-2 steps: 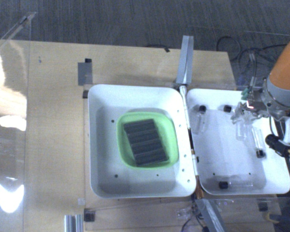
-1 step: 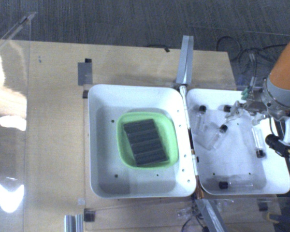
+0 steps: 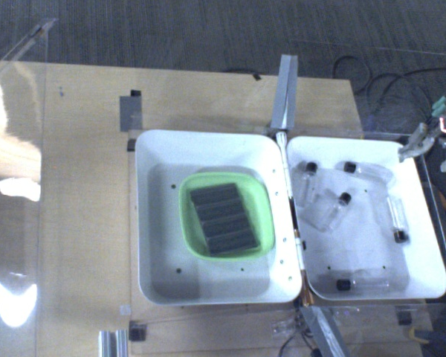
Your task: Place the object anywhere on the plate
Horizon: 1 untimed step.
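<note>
Two shallow white bins sit side by side on the pale wooden bench [image 3: 74, 222], and the thing that matters is in the left bin [image 3: 145, 222]. A lime-green plate [image 3: 186, 216] with rounded corners lies roughly in the middle of that bin's floor. The object [image 3: 223, 219] rests on the plate, well inside its raised rim. It is a dark grey, nearly black slab, rectangular, laid flat and turned at a slant so that its long side runs from upper left to lower right. Its top is split into four broad ribs or slats with thin grooves between them, and the finish looks matte. If it carries any marking, the surface is too dark and blurred for me to read it.

The right bin [image 3: 427, 262] holds a scatter of clear plastic tubes with small black caps. One cap [image 3: 310, 168] and another [image 3: 349, 167] lie near the far wall. A third [image 3: 345, 198] sits toward the middle, a fourth [image 3: 400, 236] by the right wall and a fifth [image 3: 343, 283] near the front. The tube bodies are see-through and hard to trace against the white.

A grey metal post [image 3: 285, 95] stands at the far end of the seam between the bins. Over at the far right, above the right bin's top corner, the gripper [image 3: 424, 141] juts in as a pale grey shape, well apart from the plate. Whether it is spread or closed I cannot tell. Dark cables [image 3: 386, 80] loop on the carpet behind it.
</note>
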{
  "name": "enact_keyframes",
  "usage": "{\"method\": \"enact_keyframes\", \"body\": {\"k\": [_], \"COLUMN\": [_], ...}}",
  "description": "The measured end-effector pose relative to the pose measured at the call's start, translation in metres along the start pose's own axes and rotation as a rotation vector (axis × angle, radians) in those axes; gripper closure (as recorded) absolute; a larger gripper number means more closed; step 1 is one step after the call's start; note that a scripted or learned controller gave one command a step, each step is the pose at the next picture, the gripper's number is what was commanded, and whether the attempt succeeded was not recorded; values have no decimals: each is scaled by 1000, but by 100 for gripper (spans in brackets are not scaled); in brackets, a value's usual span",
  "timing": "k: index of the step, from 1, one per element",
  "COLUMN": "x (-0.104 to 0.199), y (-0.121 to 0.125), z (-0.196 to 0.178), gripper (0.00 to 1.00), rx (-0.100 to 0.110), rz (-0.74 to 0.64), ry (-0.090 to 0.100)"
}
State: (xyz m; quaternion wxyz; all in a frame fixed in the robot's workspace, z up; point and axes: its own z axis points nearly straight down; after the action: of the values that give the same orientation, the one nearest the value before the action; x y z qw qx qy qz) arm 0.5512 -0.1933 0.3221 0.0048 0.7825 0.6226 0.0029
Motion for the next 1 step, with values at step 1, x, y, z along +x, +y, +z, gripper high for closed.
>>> {"method": "enact_keyframes", "body": {"k": [1], "x": [-13], "y": [-61], "z": [-46], "gripper": [0], "rx": [0], "rz": [87], "ry": [0]}}
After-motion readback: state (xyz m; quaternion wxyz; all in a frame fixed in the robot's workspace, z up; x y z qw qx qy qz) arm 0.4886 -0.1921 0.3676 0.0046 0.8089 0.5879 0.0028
